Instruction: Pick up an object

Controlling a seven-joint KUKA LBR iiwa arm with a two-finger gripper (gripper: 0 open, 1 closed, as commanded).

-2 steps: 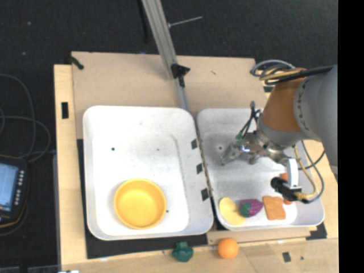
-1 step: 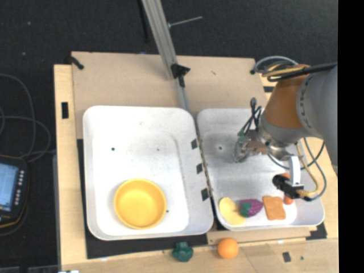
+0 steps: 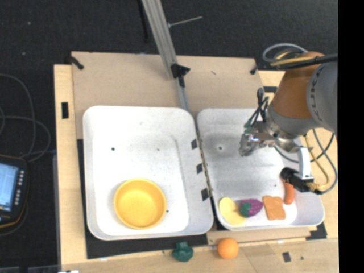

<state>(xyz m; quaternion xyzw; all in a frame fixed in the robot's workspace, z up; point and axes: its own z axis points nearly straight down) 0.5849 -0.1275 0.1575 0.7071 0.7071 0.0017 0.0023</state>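
Note:
My gripper (image 3: 248,145) hangs over the middle of the right bin (image 3: 227,129), above bare white floor, with nothing seen between its fingers. Along that bin's near edge lie a pale yellow piece (image 3: 228,209), a purple and green toy (image 3: 248,208) and an orange block (image 3: 274,207). A small orange-red stick (image 3: 289,194) lies near the bin's right side. A yellow bowl (image 3: 140,203) sits in the near part of the left bin (image 3: 131,129). The gripper is well back from all these things.
An orange ball (image 3: 227,248) and a dark green toy (image 3: 182,252) lie on the bench in front of the bins. A metal pole (image 3: 162,33) slants up from behind the bins. A handheld screen (image 3: 8,189) rests at the far left.

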